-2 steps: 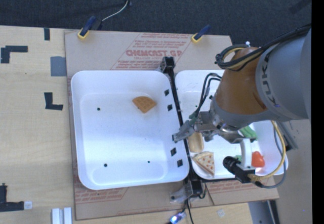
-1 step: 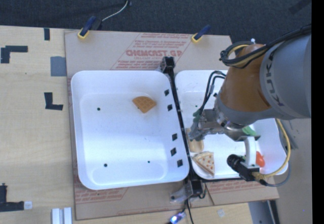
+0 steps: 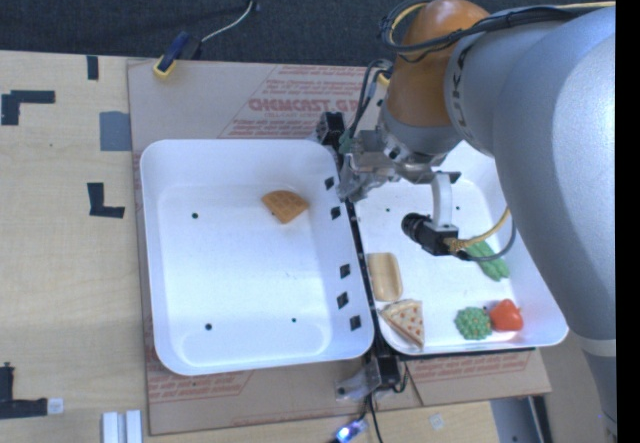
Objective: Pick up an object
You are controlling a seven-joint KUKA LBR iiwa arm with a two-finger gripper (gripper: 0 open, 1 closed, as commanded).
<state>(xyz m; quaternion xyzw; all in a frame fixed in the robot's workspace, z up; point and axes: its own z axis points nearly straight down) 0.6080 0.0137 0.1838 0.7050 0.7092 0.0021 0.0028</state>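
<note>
Gripper [image 3: 352,177] hangs over the wall between left bin [image 3: 230,281] and right bin [image 3: 440,283]; we cannot tell whether it is clenched. Tan wedge [image 3: 285,205] lies in left bin.

White left bin [image 3: 240,301] at centre frame, white right bin [image 3: 440,281] touching its right side, brown cardboard sheet [image 3: 260,106] beneath both, black tape marks [image 3: 100,199] on pale bench [image 3: 50,281] at left, yellow clip [image 3: 172,53] and black cable [image 3: 235,16] upper left

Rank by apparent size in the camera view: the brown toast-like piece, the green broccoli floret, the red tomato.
1. Brown toast-like piece, largest.
2. Green broccoli floret and red tomato: they look too alike to rank.
</note>
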